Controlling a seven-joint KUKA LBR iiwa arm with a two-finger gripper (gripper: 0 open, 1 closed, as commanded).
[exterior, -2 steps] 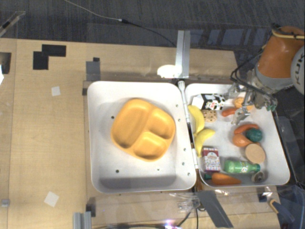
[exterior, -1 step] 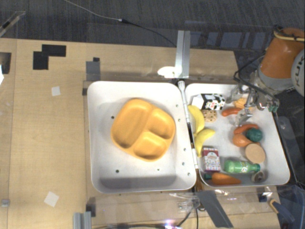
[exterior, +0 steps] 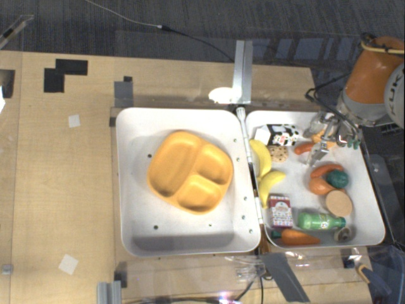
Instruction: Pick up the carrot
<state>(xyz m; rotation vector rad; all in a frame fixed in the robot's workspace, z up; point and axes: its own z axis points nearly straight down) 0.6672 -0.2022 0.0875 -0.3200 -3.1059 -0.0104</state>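
Gripper [exterior: 321, 139] over the back of the right bin [exterior: 374, 208], carrot [exterior: 300, 237] lying at the front edge

From my feed the fingers blur into a small orange piece [exterior: 305, 148] beneath them, so I cannot tell how far apart they are or whether anything sits between them. The carrot lies well apart from the gripper, just in front of the green bottle [exterior: 321, 221] and the red box [exterior: 280, 209]; neither label is readable. The bananas [exterior: 264, 167] sit by the divider. The left bin [exterior: 136, 233] holds a yellow sectioned plate [exterior: 190, 170]
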